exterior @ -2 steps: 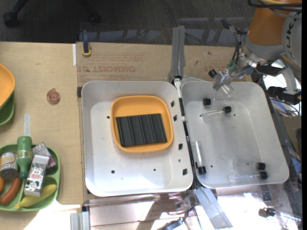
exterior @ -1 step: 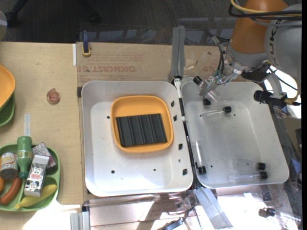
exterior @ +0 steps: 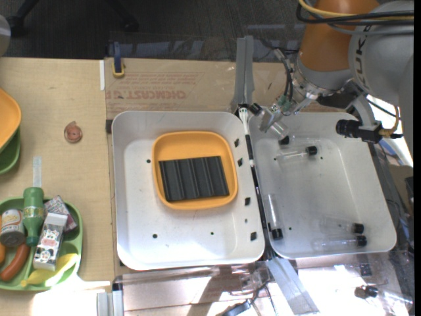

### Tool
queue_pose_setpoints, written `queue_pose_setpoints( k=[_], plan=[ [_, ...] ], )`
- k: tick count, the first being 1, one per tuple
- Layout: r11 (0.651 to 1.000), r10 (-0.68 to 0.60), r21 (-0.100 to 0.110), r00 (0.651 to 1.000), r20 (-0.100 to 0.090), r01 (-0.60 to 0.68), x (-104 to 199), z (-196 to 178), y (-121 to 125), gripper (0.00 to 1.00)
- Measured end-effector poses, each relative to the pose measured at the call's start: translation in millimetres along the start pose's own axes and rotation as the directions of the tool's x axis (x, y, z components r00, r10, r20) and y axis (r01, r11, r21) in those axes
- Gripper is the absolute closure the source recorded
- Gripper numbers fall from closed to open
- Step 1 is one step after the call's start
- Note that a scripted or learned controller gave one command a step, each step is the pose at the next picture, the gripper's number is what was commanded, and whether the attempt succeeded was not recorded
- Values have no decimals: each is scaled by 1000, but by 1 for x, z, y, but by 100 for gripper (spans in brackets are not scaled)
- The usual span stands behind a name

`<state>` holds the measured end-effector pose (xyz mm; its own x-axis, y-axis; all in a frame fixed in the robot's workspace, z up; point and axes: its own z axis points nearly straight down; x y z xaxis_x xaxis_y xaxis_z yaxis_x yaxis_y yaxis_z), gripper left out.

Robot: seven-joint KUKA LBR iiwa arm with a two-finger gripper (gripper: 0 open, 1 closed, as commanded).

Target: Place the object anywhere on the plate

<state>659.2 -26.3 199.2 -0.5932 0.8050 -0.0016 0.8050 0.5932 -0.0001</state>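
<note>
Smooth white plastic with a soft sheen in both bins, left bin and right bin. Inside the left bin, a yellow-orange plate of matt plastic, and on that plate a dark grey ribbed slab, dull, rubbery-looking. Behind the left bin, brown cardboard, matt and printed. Left of the left bin, pale wood-look bench top, smooth and flat in finish. Right of the left bin, clear glossy tubes with black caps. Above the right bin, glossy orange band and satin grey casing, probably painted metal or hard plastic.
</note>
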Motion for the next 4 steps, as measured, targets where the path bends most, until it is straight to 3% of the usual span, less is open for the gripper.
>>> queue_pose_setpoints(
  k=[1, 2, 3, 4],
  plan=[
    [990, -138, 0, 990, 0, 138, 13, 7, 10, 100],
    [938, -346, -1, 938, 0, 346, -32, 7, -31, 100],
    [908, -419, -1, 908, 0, 419, -12, 7, -28, 100],
    [875, -484, -2, 875, 2, 484, 18, 0, -2, 100]
  ],
)
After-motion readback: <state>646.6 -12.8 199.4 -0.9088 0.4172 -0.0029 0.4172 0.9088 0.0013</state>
